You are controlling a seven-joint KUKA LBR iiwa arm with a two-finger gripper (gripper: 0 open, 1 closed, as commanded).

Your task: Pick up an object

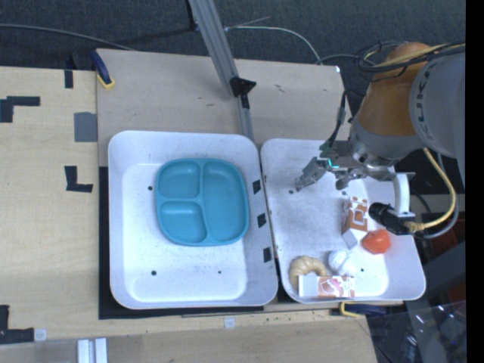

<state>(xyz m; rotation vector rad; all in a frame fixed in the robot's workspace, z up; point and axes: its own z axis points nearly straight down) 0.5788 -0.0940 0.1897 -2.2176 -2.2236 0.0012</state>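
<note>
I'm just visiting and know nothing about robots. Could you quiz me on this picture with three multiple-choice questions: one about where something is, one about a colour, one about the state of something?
1. Where does the divided plate lie?
A. In the left bin
B. In the right bin
C. On the bare bench

2. What colour is the small round object near the right bin's right side?
A. Green
B. Orange-red
C. Purple

3. What is the state of the gripper?
A. Clamped on the plate
B. Carrying the croissant
C. Holding nothing, over the right bin

Answers:
1. A: the blue-green plate sits inside the left bin.
2. B: it shows orange-red against the white bin.
3. C: nothing lies between its fingers, and the croissant rests on the bin floor near the front edge.
</note>
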